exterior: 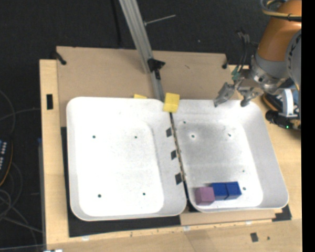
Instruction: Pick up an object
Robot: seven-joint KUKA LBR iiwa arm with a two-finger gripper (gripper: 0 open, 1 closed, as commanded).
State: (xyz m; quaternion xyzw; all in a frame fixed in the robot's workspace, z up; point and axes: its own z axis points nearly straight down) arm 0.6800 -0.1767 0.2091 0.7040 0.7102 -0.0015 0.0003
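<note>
right bin [252, 140] holds purple block [204, 195] touching blue block [225, 190].

Quick count from the overhead shot: there were two shallow white plastic bins, the left one [115, 156] and the right one [228, 151]. One small purple block [204, 195] and one blue block [225, 190], though the blue might've been two cubes pushed together, hard to tell. Up top sat one yellow block [171, 102] plus one thin yellow sliver [140, 96].
</note>
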